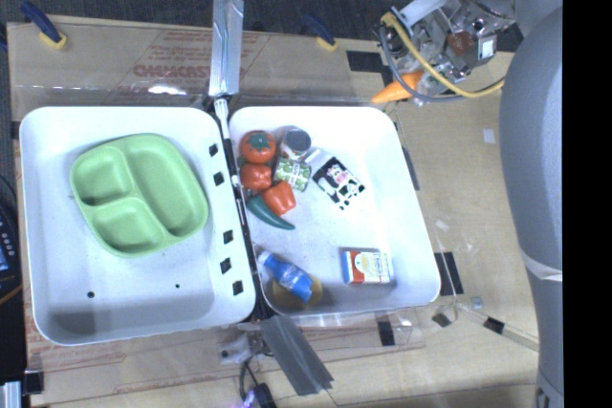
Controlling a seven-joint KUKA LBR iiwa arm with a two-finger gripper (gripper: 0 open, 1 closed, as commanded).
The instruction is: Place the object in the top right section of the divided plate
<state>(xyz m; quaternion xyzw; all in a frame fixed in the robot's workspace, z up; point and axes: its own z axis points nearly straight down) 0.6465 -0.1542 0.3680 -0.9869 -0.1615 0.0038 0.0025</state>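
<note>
The green divided plate [139, 191] lies in the left bin [57, 301], with one large section and two smaller ones. My gripper [409, 72] hangs above the far right corner of the right bin [411, 234]. A small orange object [393, 93], pointed like a toy carrot, sticks out from between its fingers toward the bin's corner. The gripper is far right of the plate and raised above the bench.
The right bin holds a tomato [256, 146], a red pepper [278, 198], a green chili [272, 215], a green can [292, 173], a black-and-white carton [338, 180], an orange box [366, 266] and a blue bottle [288, 275]. A taped divider [227, 33] runs between the bins.
</note>
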